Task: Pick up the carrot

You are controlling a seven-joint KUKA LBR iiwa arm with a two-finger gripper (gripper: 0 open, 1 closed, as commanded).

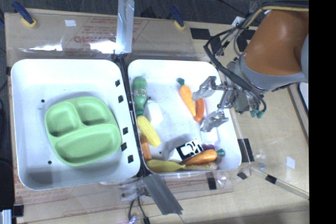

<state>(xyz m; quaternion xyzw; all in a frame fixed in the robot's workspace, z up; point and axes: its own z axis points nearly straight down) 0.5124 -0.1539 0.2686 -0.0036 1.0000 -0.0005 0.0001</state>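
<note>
The hand (208,105) hangs low over the right bin (170,68) near its right wall, its two fingers (206,87) spread apart with nothing between them; the carrot (186,96) lies just left of the upper finger, green end toward the far wall; a second orange piece (200,108) sits beside it; a corn cob (148,130), a green bottle (139,93) and a banana (164,166) lie further left and nearer; the left bin (26,73) holds a green divided plate (82,129); both bins rest on the worktop (273,165).
</note>
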